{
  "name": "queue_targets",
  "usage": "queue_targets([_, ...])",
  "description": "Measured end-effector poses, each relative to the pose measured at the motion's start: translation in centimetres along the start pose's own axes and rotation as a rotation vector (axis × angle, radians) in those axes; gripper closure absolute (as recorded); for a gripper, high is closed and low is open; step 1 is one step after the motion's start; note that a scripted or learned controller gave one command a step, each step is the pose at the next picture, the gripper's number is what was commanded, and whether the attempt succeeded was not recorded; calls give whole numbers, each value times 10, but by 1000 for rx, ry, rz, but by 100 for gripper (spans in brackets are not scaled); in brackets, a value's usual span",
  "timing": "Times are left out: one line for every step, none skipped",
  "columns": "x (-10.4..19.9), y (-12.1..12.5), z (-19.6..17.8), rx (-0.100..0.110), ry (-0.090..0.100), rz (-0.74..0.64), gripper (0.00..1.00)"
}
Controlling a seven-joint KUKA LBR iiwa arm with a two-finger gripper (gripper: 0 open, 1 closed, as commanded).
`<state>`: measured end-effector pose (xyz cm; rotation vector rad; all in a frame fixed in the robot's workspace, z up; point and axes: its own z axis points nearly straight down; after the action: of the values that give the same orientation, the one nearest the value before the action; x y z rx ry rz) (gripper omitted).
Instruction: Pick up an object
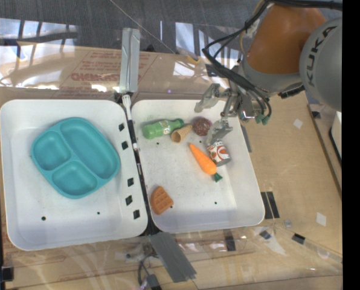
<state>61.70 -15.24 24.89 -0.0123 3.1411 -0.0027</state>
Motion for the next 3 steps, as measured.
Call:
queue_targets([-25,-18,111,-4,10,27,0])
queue_targets([3,-40,154,1,-6,0,0])
queue_targets([-41,-21,155,-1,-4,255,0])
